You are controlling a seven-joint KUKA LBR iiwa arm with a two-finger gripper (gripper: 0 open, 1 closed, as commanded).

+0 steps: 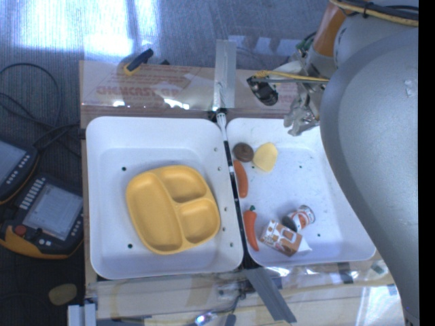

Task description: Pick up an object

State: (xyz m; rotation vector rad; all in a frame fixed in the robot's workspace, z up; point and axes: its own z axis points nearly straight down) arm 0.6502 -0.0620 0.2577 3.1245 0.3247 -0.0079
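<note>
The gripper (pixel 299 122) is seen hanging over the far rim of the right bin (pixel 353 240), with nothing between its fingers; whether these are apart cannot be told. The grey arm (pixel 374 134) is bent in from the right. Nearest lie a small carton (pixel 280 238) and a can (pixel 300 218), then two carrots (pixel 251 227), then a yellow chip (pixel 265 157) beside a brown ball (pixel 243 152). A yellow divided plate (pixel 172 208) is held by the left bin (pixel 102 148).
</note>
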